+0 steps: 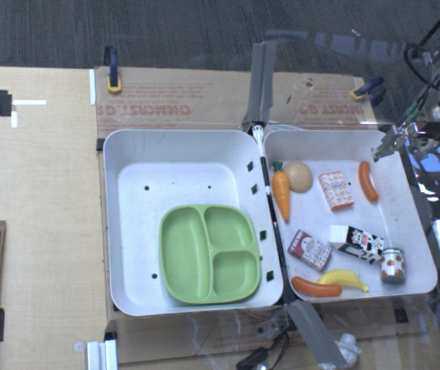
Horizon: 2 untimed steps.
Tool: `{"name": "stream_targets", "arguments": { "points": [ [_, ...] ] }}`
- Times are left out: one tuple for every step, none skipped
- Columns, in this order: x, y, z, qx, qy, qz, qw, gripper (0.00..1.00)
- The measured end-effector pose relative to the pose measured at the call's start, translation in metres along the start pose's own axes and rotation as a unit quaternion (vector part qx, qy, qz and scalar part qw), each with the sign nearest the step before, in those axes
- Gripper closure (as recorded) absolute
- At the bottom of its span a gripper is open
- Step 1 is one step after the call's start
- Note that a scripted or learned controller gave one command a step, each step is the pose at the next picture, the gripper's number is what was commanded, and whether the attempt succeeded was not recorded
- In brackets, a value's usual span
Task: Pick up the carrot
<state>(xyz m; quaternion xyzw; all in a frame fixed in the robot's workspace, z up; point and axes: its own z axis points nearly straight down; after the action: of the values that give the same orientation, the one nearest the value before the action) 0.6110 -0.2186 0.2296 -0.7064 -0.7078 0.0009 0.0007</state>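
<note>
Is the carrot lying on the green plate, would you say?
No, the carrot lies in the right bin, beside its left wall.

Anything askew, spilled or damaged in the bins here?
Nothing stands out. The carrot lies intact along the right bin's left wall, beside a beige ball; the other items lie loose and unspilled. The green tray sits flat in the left bin.

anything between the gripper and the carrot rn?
Yes, partly. The gripper sits at the right bin's upper-right rim; the carrot lies against the left wall. A sausage, a small box and a beige ball touching the carrot lie between. From above, nothing covers it.
</note>
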Motion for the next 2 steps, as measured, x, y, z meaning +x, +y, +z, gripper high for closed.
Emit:
{"name": "stream_targets", "arguments": {
  "points": [
    [0.095, -0.020, 0.066, 0.000, 0.000, -0.080, 0.9968, 0.00],
    [0.167, -0.029, 0.038, 0.000, 0.000, -0.079, 0.9968, 0.00]
  ]
}}
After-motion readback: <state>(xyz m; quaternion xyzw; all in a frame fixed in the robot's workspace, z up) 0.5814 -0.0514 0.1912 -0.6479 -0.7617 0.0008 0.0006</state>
